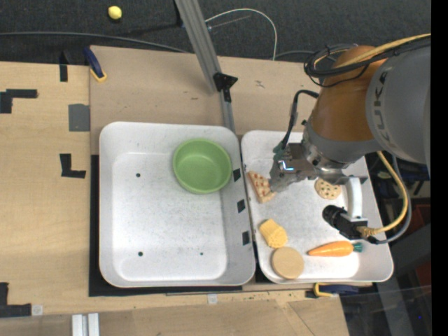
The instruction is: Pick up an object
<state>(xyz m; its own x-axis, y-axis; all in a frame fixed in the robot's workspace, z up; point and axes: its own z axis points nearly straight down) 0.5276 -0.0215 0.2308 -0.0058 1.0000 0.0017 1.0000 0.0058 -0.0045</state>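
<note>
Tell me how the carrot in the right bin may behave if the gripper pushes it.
The carrot looks like rigid toy food, probably light. Its rounded, tapered body lies flat on the right bin, so it may roll or swivel.

Both bins are white with fine dark speckles — the left bin [119,208] and the right bin [308,208] alike. The bowl [202,165] is plain light green. The waffle piece [261,185] is tan with a reddish-brown grid pattern. The carrot [329,250] is bright orange with a green tip — the round biscuit [288,262] pale beige, the ridged piece [274,233] yellow. The cookie [327,188] is cream, dotted brown.
</note>
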